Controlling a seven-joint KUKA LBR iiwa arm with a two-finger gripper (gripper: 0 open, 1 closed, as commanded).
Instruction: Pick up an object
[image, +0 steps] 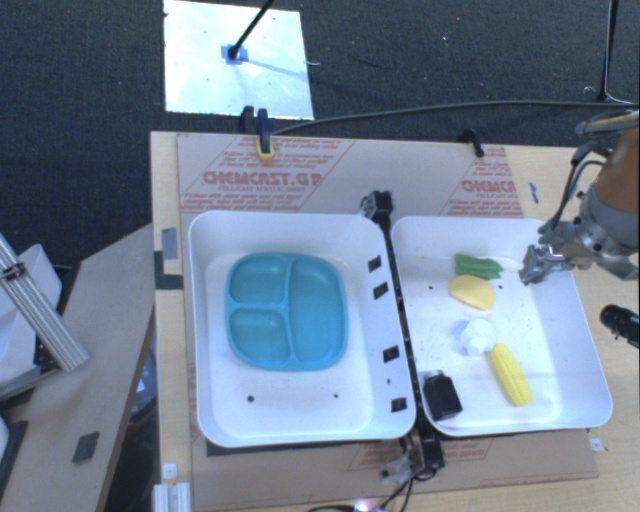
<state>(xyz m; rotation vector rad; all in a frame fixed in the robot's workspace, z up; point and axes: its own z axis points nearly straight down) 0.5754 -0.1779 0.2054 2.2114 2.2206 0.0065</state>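
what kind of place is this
Probably a robotics lab bench set up for pick-up trials: two white bins clamped side by side on a board, toy food such as a corn cob, and a robot tool reaching in.

A yellow plastic corn cob (510, 374), pale yellow lemon-shaped piece (472, 293), green pod (478, 266) and white lump (478, 334) lie in the right bin (585, 340).

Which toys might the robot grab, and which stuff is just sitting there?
For the job: gripper, green toy, yellow lemon-like piece, small white lump, corn cob, black block.

Just lying about: blue divided plate, the left bin, clamp.
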